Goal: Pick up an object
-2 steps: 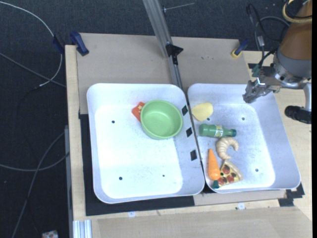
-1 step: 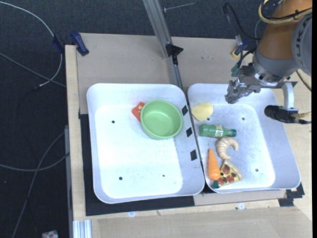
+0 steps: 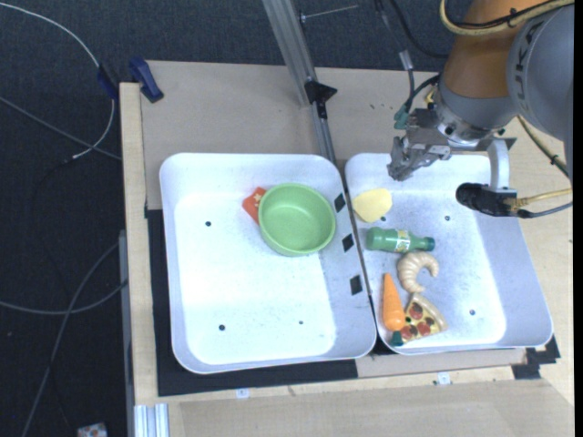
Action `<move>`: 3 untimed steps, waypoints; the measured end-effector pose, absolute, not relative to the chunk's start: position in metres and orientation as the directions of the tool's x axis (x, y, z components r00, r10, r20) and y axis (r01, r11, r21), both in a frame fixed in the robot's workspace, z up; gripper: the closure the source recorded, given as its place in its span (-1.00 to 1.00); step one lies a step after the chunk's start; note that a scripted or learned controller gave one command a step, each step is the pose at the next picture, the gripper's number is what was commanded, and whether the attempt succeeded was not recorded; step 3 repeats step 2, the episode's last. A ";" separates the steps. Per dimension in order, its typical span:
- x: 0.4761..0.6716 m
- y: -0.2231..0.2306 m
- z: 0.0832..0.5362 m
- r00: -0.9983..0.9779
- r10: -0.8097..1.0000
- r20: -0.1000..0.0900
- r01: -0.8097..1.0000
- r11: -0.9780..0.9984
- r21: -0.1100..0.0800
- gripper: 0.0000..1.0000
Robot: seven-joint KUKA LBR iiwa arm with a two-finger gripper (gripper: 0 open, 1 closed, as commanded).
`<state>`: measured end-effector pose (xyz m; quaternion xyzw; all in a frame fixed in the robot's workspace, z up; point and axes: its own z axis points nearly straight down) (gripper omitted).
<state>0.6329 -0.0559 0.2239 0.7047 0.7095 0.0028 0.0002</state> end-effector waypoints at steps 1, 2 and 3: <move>0.625 0.001 0.231 -0.007 1.000 0.005 1.000 0.007 -0.004 1.00; 0.629 0.057 0.244 -0.007 1.000 0.004 1.000 0.007 0.003 1.00; 0.629 0.057 0.244 -0.007 1.000 0.004 1.000 0.007 0.003 1.00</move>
